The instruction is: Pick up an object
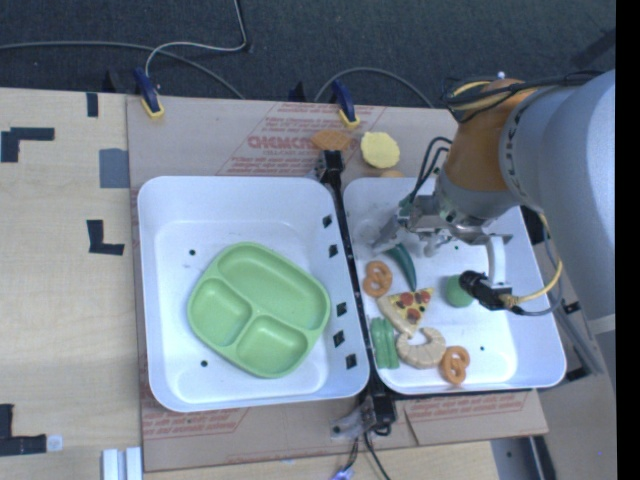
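poised low over the right white plastic bin [540, 363] with jaws [400, 236] whose opening cannot be told, likely lined up for the dark green pepper-shaped toy [403, 265] just beneath them, nothing visibly gripped.

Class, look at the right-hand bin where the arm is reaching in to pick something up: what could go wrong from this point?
1. The toy foods crowd together: the pizza slice, pretzel and green pepper lie close, so a grasp may catch or shove two.
2. The gripper hangs near the bin wall, so it may strike it.
3. The green ball could roll away if nudged.
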`<state>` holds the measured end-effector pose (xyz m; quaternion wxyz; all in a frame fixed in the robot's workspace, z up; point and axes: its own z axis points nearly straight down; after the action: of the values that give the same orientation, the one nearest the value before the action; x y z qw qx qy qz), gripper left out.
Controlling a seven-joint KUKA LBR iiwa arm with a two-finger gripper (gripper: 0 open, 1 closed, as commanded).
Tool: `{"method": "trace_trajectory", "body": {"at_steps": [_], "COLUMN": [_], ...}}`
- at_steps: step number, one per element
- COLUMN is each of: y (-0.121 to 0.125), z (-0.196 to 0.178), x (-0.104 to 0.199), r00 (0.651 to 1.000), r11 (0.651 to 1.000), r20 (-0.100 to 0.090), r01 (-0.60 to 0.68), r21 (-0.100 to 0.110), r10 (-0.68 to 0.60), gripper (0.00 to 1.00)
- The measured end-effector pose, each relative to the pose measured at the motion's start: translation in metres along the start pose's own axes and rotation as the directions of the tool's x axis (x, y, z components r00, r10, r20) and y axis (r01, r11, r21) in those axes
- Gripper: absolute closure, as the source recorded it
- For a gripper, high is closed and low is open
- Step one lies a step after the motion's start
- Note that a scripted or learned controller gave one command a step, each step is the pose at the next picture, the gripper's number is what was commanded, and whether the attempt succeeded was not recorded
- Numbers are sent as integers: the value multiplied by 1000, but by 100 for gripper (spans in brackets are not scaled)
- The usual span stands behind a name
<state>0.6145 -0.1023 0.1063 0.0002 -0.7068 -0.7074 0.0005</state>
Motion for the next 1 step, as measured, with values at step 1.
{"method": "trace_trajectory", "body": {"at_steps": [1], "y": [0], "z": [-9], "x": [1], "r00": [1000], "r11": [1000], "r20": [-1], "r01": [0], "r21": [1], "r10": [0], "gripper": [100]}}
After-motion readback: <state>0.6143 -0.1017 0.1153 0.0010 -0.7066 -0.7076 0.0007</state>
